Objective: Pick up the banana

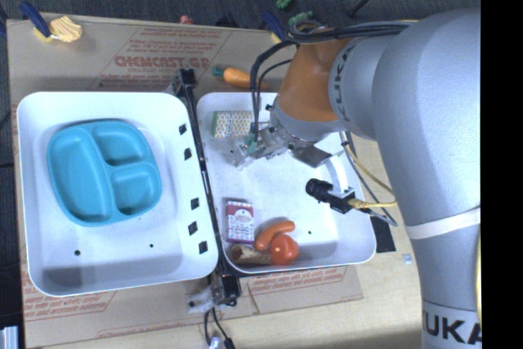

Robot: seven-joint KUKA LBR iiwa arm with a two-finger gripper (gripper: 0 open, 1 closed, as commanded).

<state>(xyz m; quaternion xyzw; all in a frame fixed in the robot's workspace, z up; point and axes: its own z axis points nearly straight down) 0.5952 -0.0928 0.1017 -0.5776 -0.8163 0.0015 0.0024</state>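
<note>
What looks like the banana (248,256) lies just below the red box (239,221), beside the tomato (283,248). The jaws hover well above that box; I cannot tell their opening. They should descend clear of both neighbours.

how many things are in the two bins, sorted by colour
blue: 1, the divided tray in the left bin
red or orange: 3, the small box, the tomato and the sausage-like piece
green and white: 1, the packet
total: 5

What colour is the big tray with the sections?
The plastic sectioned tray is light blue, seen in the camera view.
</note>
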